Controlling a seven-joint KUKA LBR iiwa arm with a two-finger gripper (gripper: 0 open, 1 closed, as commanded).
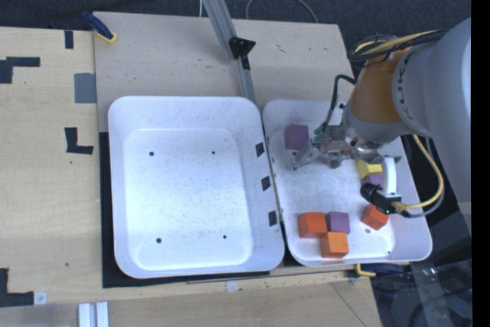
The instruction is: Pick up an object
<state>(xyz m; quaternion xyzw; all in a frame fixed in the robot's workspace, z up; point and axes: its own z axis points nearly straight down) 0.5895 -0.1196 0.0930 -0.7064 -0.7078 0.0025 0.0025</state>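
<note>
The grey arm with the orange band (377,96) reaches in over the right-hand shallow white plastic bin (279,119), and its gripper (310,155) sits low in the upper half of that bin. The metal fingers (302,158) point toward the left, just below and beside a small purple foam cube (296,137). Whether they touch the cube cannot be told, and nothing shows between them; whether they are spread or closed cannot be told either at this size.

No object is lifted, so the pick looks not yet done. By this view the arm is at the approach or grasp stage beside the purple cube. What remains is to close on a block and raise it clear of the bin floor.

The other candidates all lie on the bin floor: an orange foam block (311,224), a second purple cube (338,222) touching it, and another orange block (334,243) just below those, grouped near the lower rim. A further orange block (374,217) lies toward the right wall, partly under the arm's cabling. The left-hand white bin (122,119) rests on the wooden desk (46,188)
</note>
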